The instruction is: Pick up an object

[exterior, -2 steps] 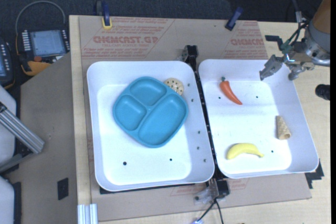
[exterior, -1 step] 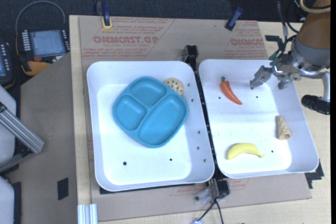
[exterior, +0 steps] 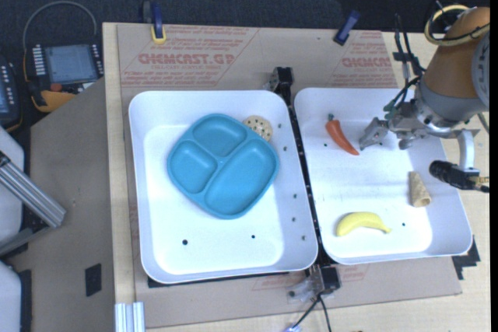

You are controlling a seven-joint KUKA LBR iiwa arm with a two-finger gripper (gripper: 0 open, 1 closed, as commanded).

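In the right bin (exterior: pixel 389 253) an orange carrot (exterior: pixel 341 136) with a green tip lies near the far left. A yellow banana (exterior: pixel 361 224) rests near the front, and a short tan stick (exterior: pixel 419 189) lies at the right. My gripper (exterior: pixel 389 138) hangs over the bin's far side, just right of the carrot and apart from it. Its fingers are spread open with nothing between them. The grey arm with its orange band (exterior: pixel 455 50) comes in from the upper right.
The left bin (exterior: pixel 156 245) holds a blue divided plate (exterior: pixel 223 166), with a round cookie (exterior: pixel 258 125) tucked behind its far edge. A black fitting (exterior: pixel 455 173) hangs off the arm above the right bin's right side. Clamps sit between the bins.
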